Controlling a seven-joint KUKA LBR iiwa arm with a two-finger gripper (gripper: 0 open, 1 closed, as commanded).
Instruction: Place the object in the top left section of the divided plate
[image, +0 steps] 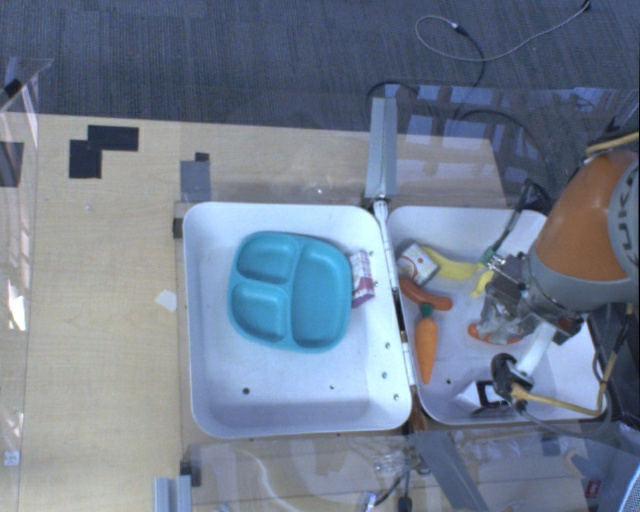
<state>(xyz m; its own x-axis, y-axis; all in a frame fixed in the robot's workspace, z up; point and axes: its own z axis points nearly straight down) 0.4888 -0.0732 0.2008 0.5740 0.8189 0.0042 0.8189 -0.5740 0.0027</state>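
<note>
Bench: light wood (110, 300), bearing two shallow white bins side by side.
Left bin: its bare white floor (290, 395) shows below the plate.
Divided plate: a teal plate (291, 291) with three sections lies flat in the upper half of the left bin — two smaller sections on its left side, one larger on its right.
Wrapper: a small purple-and-white packet (362, 277) lies just beside the plate's right rim, against the left bin's right wall.
Right bin: its rim (440, 412) touches the left bin along the divider.
Toy carrot: orange with a green top (426, 342), lying lengthwise near the right bin's left wall.
Sausage: a small red-brown piece (424, 295) just above the carrot.
Banana: a yellow toy (455, 268) near the top of the right bin, beside a small white-and-red item (415, 264).
Arm: grey, with the orange band (590, 225), over the right bin's right side.
Gripper: low over the right bin (498, 328) — I cannot tell how its claw stands, nor what lies under it.
</note>
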